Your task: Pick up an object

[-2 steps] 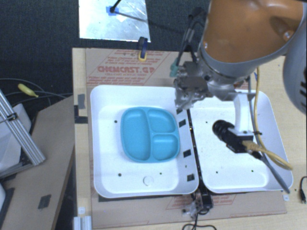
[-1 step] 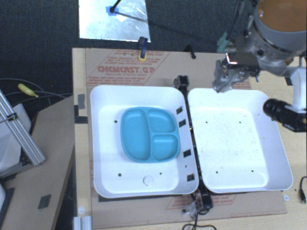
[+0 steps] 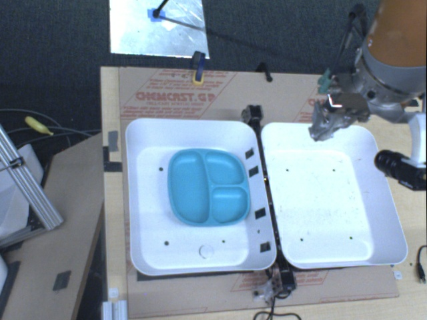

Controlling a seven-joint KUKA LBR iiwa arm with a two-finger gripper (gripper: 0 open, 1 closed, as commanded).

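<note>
The claw [image 3: 325, 129] hung over the right bin's [image 3: 333, 245] far rim; its state could not be told. Left of it, a blue divided plate [image 3: 205, 187] lay in the left bin [image 3: 143, 179]. Beyond, board [image 3: 180, 89] lettering read "CHEMCAST GP".

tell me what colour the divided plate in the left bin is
Light blue: the divided plate shows best in the camera view.

Your arm [image 3: 400, 39] reaches in from the right at the top of the view, orange band uppermost above the grey wrist, with the gripper [image 3: 325, 129] pointing down and leftward, its finger state too blurred to tell.
</note>
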